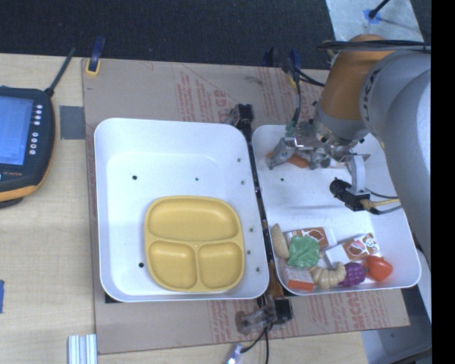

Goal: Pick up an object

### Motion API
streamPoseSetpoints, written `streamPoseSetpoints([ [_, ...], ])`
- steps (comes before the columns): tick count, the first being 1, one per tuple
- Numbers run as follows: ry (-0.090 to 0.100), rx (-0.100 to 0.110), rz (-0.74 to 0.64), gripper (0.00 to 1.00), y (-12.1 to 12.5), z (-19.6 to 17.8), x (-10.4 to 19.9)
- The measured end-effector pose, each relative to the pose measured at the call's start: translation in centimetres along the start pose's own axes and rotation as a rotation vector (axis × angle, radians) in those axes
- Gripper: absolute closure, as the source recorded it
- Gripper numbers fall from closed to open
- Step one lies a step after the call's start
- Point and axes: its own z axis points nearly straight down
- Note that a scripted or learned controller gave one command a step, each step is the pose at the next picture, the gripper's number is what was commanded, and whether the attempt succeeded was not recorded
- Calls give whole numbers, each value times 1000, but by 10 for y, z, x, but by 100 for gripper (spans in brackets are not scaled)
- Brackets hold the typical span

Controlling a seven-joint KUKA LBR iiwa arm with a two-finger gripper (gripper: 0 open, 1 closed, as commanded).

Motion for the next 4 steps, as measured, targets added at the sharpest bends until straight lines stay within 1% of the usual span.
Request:
streamPoseSetpoints([
  [1, 15, 0, -2, 0, 1, -2, -70],
  [2, 1, -1, 0, 0, 0, 0, -39],
  [3, 0, 0, -1, 0, 0, 0, -1],
  [4, 0, -1, 0, 0, 0, 0, -4],
])
